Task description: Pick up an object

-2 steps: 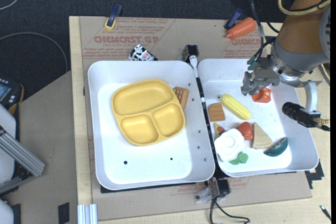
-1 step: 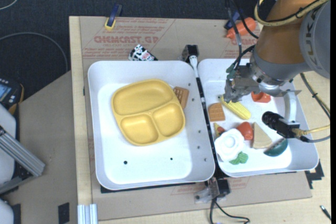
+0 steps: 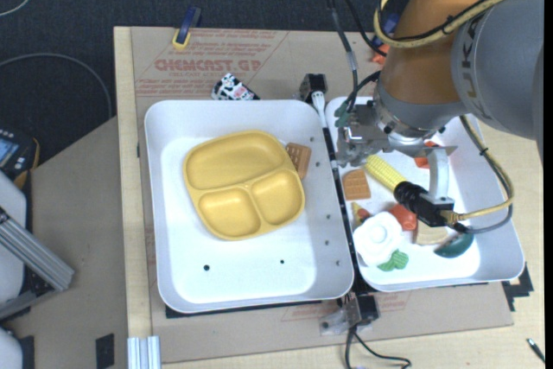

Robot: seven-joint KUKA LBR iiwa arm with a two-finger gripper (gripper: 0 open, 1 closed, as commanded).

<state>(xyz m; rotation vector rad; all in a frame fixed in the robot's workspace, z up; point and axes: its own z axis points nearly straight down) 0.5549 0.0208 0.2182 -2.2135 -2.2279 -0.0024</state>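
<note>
My gripper (image 3: pixel 390 153) hangs low over the back half of the right bin (image 3: pixel 492 186), under the grey wrist and orange band. Directly beneath it lies a yellow corn cob (image 3: pixel 385 173), with an orange cracker (image 3: pixel 354 183) to its left. Nearer the front sit a white round piece (image 3: pixel 378 238), a small green item (image 3: pixel 395 260), a red-orange piece (image 3: pixel 404 217) and a teal item (image 3: pixel 454 244). The arm hides part of the bin's back. I see nothing lifted.
The left bin (image 3: pixel 173 151) holds a yellow divided plate (image 3: pixel 242 186) with a brown waffle piece (image 3: pixel 299 157) at its right edge. Behind the bins lie a black-and-white toy (image 3: pixel 232 87) and a blue-yellow clip (image 3: pixel 184 28). Cables run along the divider.
</note>
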